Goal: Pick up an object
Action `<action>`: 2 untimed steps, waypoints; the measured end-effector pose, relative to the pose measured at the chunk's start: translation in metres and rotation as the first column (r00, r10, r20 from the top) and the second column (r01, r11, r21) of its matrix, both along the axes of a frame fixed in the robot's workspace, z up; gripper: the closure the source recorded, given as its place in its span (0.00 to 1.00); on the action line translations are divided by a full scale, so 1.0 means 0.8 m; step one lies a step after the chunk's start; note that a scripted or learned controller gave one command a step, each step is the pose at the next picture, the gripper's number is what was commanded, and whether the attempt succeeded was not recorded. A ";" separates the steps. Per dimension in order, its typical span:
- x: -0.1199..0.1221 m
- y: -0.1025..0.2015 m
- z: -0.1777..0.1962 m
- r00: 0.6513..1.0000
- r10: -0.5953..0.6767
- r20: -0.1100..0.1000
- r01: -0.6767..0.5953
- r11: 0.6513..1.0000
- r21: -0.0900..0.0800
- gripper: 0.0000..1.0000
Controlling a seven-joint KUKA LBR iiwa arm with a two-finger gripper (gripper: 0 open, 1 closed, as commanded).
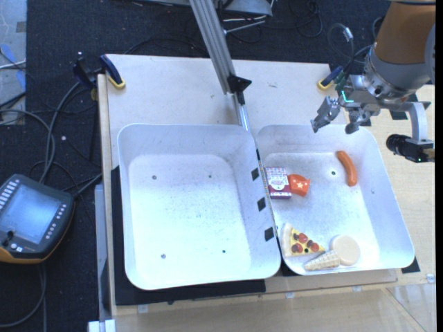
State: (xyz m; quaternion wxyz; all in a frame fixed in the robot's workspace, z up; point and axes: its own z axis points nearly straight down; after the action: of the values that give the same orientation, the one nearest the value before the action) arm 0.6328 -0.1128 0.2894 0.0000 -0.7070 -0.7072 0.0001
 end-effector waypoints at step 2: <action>0.002 -0.004 -0.078 1.000 0.000 -0.005 0.000 1.000 0.000 0.00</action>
State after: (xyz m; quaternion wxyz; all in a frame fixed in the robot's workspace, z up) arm 0.6347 -0.1162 0.2272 0.0019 -0.7071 -0.7071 0.0016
